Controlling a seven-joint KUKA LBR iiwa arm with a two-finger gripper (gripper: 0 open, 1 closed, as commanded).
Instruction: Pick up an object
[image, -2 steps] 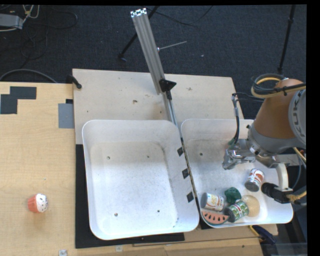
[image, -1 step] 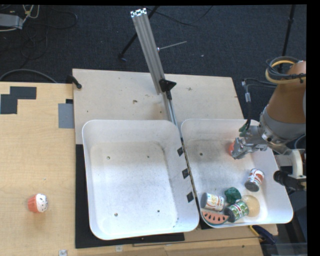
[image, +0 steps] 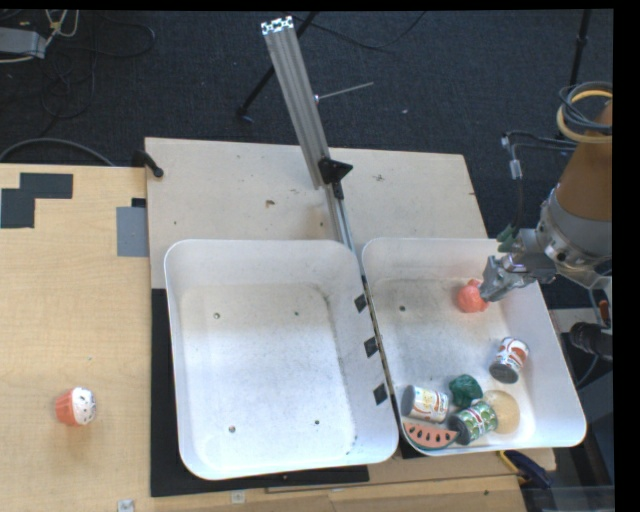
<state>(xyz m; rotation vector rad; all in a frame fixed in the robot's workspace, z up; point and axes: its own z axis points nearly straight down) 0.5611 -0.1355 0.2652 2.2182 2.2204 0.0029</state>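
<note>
Off to the left there's a wooden table (image: 60, 330) with a little red and white toy (image: 75, 407) sitting on it. A metal rail (image: 300, 95) slants up behind the bench, and cables (image: 60, 30) trail across the dark floor (image: 440, 80).

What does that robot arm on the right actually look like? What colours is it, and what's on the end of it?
The arm is a thick rounded tube, tan-orange higher up, with a grey section below it. Pale and dark cables loop at its top. At the tip sits a small grey metal end effector, far narrower than the arm, with a touch of green beside it. I can't make out any markings.
</note>
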